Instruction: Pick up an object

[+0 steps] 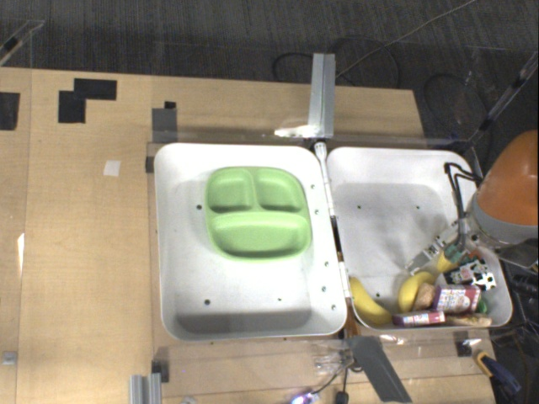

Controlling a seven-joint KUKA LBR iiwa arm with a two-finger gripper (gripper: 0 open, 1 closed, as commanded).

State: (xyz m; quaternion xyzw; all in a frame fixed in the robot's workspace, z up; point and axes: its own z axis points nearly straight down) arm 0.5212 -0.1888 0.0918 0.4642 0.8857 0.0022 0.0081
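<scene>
The gripper [444, 255] hangs above the clutter at five o'clock in the right bin [379, 183]; its state I cannot tell; crowded bananas [370, 303] and packets [459, 297] could cause a slipped grasp.

You are looking through a single fixed camera set high above the pale wooden counter [84, 251], tilted down at a slant. It stands far enough back to take in both shallow white plastic bins [244, 314] whole, side by side across the middle, with the dark grey carpeted floor [168, 15] toward twelve o'clock. The grey arm with its orange band [509, 183] enters at three o'clock.
</scene>
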